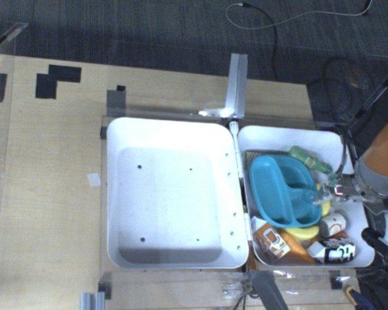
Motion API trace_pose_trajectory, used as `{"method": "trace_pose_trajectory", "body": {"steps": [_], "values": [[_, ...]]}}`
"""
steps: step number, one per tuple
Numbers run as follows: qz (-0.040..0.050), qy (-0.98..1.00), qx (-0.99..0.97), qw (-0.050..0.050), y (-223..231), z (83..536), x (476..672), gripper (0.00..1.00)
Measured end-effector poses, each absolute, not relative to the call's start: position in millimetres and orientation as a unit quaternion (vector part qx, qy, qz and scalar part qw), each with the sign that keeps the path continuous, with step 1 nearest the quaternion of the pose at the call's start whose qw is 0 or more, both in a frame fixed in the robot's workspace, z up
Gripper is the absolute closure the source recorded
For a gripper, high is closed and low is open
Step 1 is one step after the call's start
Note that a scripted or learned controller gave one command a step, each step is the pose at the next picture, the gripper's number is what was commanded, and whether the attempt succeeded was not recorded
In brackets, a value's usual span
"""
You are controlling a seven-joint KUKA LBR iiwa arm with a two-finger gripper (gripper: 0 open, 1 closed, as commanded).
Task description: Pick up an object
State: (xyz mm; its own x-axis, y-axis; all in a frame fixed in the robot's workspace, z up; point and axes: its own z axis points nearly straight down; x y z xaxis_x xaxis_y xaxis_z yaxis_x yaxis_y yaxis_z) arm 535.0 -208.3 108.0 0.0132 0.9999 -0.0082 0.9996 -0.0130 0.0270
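Reaching in from frame right, the gripper (330,189) is hanging over the blue plastic bowl (283,190) in the right white bin (276,137); claw state unclear

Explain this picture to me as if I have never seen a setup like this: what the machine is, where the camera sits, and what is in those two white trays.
This is one photo from a camera fixed above a wooden bench, looking down at a slant. On the bench sit two shallow white bins side by side.

The left bin shows its white floor. The right bin holds a jumble of small things: a blue bowl, a green bottle behind it, something yellow under the bowl's near edge, an orange-brown packet and a black and white item.

The machine is a robot arm reaching in from the right; you see its orange band and grey wrist. Its gripper hangs over the bowl's right edge. Whether its jaws are open or shut is too small to tell, so nothing can be called held.
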Motion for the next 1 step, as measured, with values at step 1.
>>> {"method": "trace_pose_trajectory", "body": {"steps": [1], "values": [[-0.0011, 0.629, 0.778, 0.009, -126.3, 236.7, 557.0, 1.0]]}}
